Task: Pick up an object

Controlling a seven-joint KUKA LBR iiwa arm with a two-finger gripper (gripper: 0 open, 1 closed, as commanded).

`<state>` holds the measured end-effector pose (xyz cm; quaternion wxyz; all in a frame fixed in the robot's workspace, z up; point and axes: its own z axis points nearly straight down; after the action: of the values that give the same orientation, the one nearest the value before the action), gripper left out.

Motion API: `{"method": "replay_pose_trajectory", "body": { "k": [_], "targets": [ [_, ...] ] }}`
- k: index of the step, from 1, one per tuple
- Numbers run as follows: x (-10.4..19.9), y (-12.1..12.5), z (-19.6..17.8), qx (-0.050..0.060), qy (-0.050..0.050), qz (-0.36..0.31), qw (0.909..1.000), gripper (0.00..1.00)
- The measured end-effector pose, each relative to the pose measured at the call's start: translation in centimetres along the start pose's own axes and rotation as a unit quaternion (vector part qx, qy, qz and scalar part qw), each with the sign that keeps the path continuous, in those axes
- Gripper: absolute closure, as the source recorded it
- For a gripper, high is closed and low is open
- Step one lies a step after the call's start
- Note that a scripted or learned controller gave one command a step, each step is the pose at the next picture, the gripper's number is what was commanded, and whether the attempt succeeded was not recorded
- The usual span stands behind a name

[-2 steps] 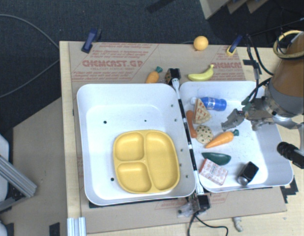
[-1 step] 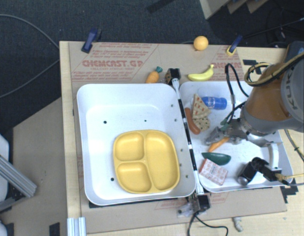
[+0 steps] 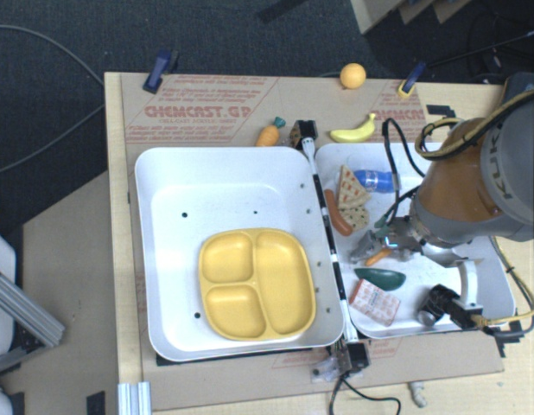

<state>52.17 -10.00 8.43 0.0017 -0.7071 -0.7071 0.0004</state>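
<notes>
Several small items crowd the right bin (image 3: 500, 305); the gripper (image 3: 381, 247) hangs low over them, reaching, jaws' state unclear; next, a clean pinch.

Divided plate (image 3: 257, 284) in left bin (image 3: 163, 180)

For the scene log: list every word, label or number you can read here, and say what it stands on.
"CHEMCAST GP": red print on the brown board under the bins, behind the left bin; the last letters are unsure.
Smaller red lines above and below it: too blurred to read.
Red print behind the right bin: partly covered, unreadable.
The packet in the right bin: print too small to read.
</notes>
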Motion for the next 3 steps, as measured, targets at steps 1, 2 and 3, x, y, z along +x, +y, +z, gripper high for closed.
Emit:
{"method": "replay_pose_trajectory", "body": {
  "k": [1,2,3],
  "targets": [
    [0.3,-1.1,0.0,0.000,0.000,0.001,1.0000,0.00],
    [-0.4,-2.5,0.0,0.000,0.000,0.001,1.0000,0.00],
    [0.8,-4.3,0.0,0.000,0.000,0.000,1.0000,0.00]
  ]
}}
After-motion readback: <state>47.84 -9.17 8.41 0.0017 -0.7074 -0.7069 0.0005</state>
